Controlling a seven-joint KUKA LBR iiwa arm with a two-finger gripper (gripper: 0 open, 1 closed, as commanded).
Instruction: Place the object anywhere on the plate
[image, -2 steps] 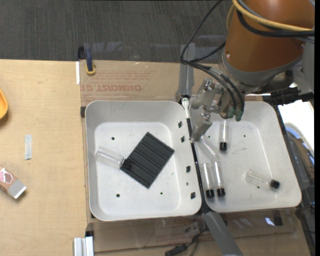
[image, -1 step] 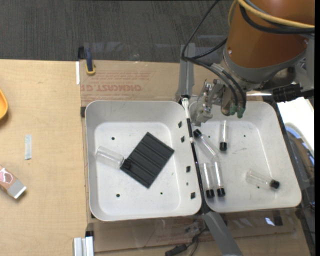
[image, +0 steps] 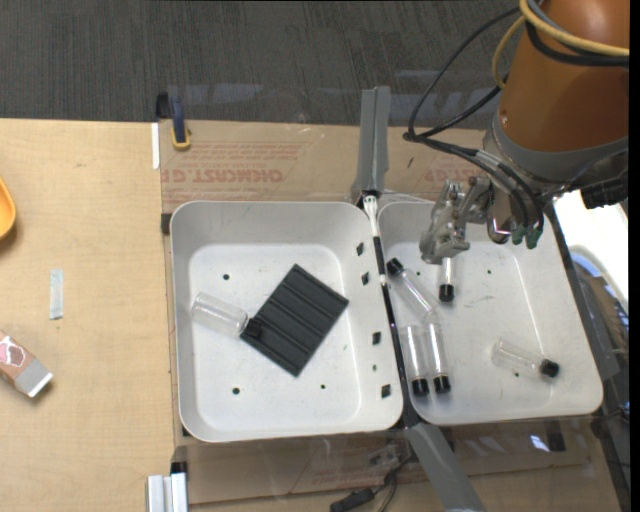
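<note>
A black ribbed plate (image: 295, 319) lies tilted in the middle of the left bin (image: 181, 330). My gripper (image: 443, 246) hangs over the upper left part of the right bin (image: 578, 398), to the right of the plate. It is shut on a clear tube with a black cap (image: 445, 279), which hangs upright below the fingers with the cap at the bottom. A clear capless tube (image: 219, 313) rests in the left bin, just left of the plate.
Several more clear black-capped tubes lie in the right bin: one slanted (image: 408, 284) by the divider, a pair (image: 428, 357) near the front, one (image: 524, 359) at the right. A small strip (image: 56, 295) and a block (image: 25, 370) sit on the bench at left.
</note>
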